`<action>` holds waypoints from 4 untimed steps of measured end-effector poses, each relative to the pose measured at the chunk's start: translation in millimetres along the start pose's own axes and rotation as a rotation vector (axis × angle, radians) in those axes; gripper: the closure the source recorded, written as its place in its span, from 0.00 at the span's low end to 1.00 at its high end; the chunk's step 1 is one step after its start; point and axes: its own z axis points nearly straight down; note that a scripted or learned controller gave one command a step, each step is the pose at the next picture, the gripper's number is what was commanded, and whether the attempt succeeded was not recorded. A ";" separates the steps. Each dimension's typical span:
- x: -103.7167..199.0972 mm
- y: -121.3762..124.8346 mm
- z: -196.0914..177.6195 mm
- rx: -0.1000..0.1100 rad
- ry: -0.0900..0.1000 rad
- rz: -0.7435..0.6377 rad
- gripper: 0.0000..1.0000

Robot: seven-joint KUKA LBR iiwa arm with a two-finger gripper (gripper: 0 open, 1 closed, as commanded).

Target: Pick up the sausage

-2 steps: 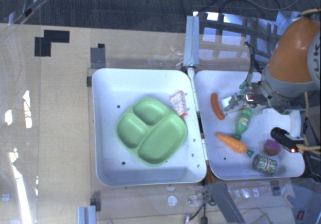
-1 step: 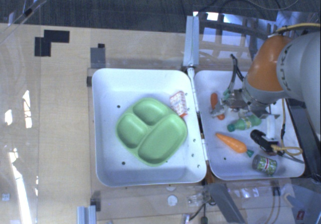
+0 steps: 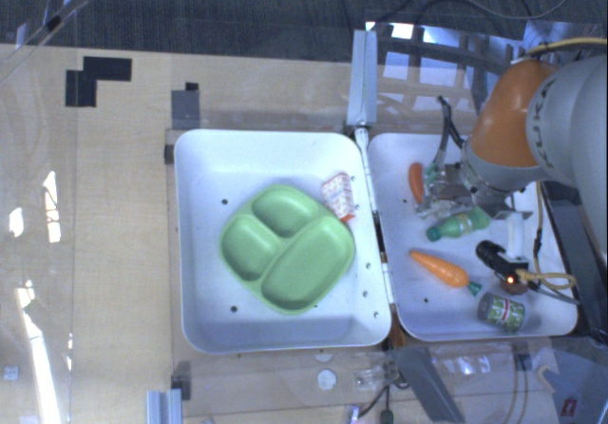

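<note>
Camera view is showing the pincer (image 3: 440, 201) hanging low over the right bin (image 3: 399, 308), in its upper half, with the grey arm (image 3: 570, 127) reaching in from the right. Whether the pincer is released or clenched cannot be told from this slant.

Just to its left the sausage (image 3: 415, 182) is lying on the bin floor, a short orange-red piece pointing roughly up and down the frame, near the bin's left wall. Whether the pincer is touching it cannot be told.

Just below the pincer a green bottle (image 3: 459, 224) is lying on its side, cap end pointing left, crowding the pincer's lower edge. Farther toward the near side a carrot (image 3: 440, 268) is lying slantwise, its green tip pointing right, well apart from the sausage. A can (image 3: 501, 311) is lying in the near right corner.

Across the shared walls, the left bin (image 3: 204, 318) is holding a green divided plate (image 3: 285, 246) around its middle. A red-and-white packet (image 3: 338, 196) is sitting at the plate's upper right edge, near the wall dividing it from the sausage. Both bins are resting on the pale counter (image 3: 104, 251).
</note>
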 end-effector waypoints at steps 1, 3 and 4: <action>72.7 71.5 -86.1 0.009 -0.001 -0.004 1.00; 8.8 38.9 -44.3 0.012 -0.001 -0.115 0.00; -1.5 31.3 0.2 -0.017 -0.003 -0.191 0.00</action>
